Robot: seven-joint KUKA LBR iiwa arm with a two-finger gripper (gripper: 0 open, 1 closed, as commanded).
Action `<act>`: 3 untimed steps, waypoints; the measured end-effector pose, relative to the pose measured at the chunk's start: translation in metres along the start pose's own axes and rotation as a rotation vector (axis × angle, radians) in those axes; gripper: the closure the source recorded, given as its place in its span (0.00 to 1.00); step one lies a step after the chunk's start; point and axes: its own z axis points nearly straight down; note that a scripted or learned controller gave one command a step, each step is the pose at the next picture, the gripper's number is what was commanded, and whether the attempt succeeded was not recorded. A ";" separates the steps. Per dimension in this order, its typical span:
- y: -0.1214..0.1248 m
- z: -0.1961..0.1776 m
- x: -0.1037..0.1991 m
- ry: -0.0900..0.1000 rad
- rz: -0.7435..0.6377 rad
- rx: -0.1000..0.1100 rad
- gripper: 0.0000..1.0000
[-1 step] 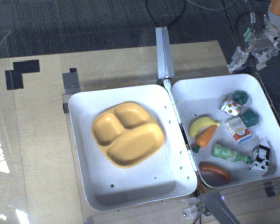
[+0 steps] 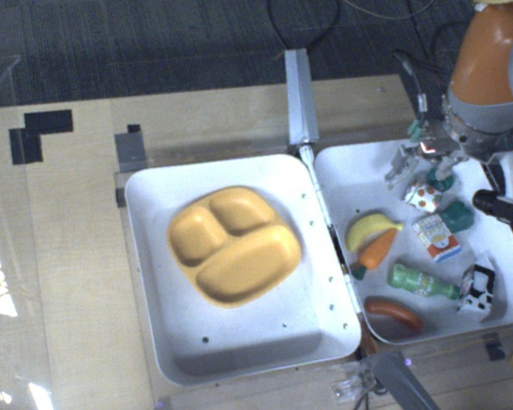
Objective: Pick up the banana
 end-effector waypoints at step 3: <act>-0.070 -0.013 0.025 -0.001 0.023 -0.003 0.00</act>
